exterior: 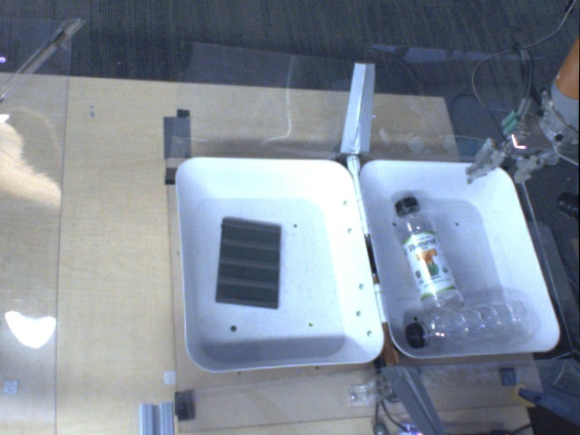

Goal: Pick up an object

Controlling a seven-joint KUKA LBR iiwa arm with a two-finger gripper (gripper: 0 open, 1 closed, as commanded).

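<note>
A pale wooden tabletop (100, 243) is seen under bright glare patches; dark grey carpeted floor (272, 7) is shown beyond its far edge.

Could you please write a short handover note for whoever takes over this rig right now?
Tool: above the top right corner of the right bin, nothing seen between its fingers; I cannot tell if it is open or shut.
Right bin: a labelled bottle with a black cap lies lengthwise in the middle; a clear bottle with a black cap lies crosswise along the near wall, its cap end close to the labelled bottle's base.
Left bin: a dark ribbed block lies flat near the middle.
Done: nothing picked yet.
Left: bring the tool down on one object, grip and lift it.
</note>
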